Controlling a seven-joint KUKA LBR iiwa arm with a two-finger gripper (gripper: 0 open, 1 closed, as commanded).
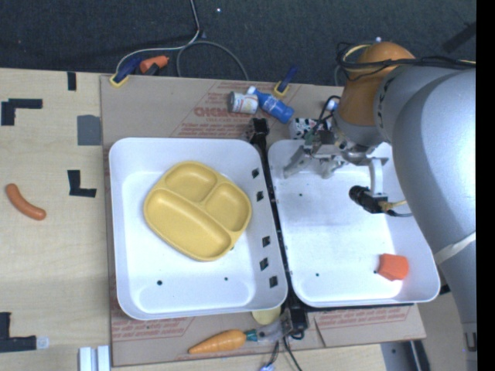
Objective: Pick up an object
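Two white bins sit side by side on the tabletop (46, 269). The left bin (128, 284) holds one yellow divided plate (197, 209); the right bin (340, 284) holds one orange block (393, 267) near its lower right corner. The gripper (313, 159) hangs over the right bin's upper edge, well apart from the block; whether it is open or closed cannot be made out. One toy carrot (219, 342) and one toy sausage (25, 202) lie outside the bins.

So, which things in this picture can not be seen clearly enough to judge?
- Gripper, camera view: small and dark against clutter; open or shut cannot be told.
- Yellow object below the left bin: the bin's rim covers most of it.
- Small bottle behind the bins: label too small to read.
- Arm: cut off by the right edge.
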